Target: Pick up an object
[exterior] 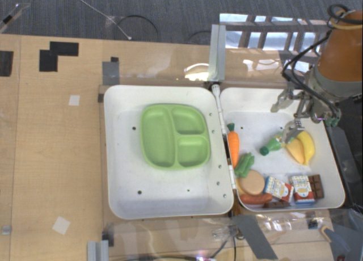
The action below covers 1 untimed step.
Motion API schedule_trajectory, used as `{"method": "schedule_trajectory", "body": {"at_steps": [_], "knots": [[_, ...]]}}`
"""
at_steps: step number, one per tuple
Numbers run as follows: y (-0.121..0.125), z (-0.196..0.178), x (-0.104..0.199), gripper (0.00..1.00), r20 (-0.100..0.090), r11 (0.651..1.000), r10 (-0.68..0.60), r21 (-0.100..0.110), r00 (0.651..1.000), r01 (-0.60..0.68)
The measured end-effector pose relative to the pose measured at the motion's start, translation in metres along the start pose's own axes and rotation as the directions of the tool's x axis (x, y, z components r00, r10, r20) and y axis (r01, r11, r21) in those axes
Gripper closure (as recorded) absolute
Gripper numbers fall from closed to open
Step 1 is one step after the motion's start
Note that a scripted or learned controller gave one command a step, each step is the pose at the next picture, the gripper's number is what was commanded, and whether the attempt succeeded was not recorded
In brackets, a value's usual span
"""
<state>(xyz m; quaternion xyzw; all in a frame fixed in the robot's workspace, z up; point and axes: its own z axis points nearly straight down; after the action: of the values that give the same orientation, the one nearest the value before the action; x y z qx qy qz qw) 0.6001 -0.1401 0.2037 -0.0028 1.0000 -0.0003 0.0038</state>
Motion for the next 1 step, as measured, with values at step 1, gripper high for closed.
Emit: {"method": "schedule_trajectory", "body": {"at_steps": [1], "knots": [[-0.0398,0.1128,-0.0059,0.00,0.010,0.999,-0.040,0.003,0.999,0.040]]}}
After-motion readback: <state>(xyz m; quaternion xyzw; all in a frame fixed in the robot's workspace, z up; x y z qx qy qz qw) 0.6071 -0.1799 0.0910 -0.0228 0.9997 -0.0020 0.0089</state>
